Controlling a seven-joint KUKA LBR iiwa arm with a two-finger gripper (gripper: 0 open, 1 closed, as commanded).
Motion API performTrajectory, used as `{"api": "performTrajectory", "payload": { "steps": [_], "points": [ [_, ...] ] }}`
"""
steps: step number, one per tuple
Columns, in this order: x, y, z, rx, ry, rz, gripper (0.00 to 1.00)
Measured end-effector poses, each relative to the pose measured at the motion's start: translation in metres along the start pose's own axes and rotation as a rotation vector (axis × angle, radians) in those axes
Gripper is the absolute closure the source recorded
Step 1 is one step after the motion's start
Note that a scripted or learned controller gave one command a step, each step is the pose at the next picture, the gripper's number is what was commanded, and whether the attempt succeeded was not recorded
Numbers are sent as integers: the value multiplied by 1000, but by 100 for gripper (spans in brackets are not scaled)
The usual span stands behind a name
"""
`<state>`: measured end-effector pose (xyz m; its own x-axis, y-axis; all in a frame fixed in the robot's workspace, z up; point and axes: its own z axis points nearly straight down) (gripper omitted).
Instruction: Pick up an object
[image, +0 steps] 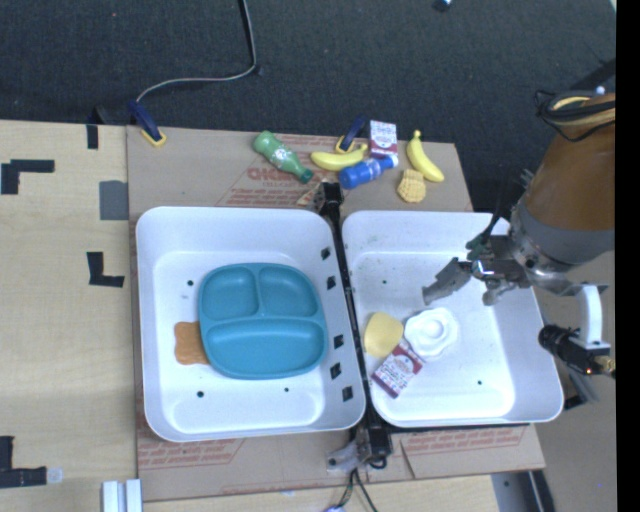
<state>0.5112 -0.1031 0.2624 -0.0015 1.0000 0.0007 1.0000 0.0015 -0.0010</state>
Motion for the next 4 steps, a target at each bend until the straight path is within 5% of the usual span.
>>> {"api": "performTrajectory", "payload": {
  "steps": [2,3,4],
  "points": [
    [-1,48,175,-5,-2,1,0],
    [7,73,175,-8,-3,1,0],
    [7,53,175,-8,-3,0,0]
  ]
}}
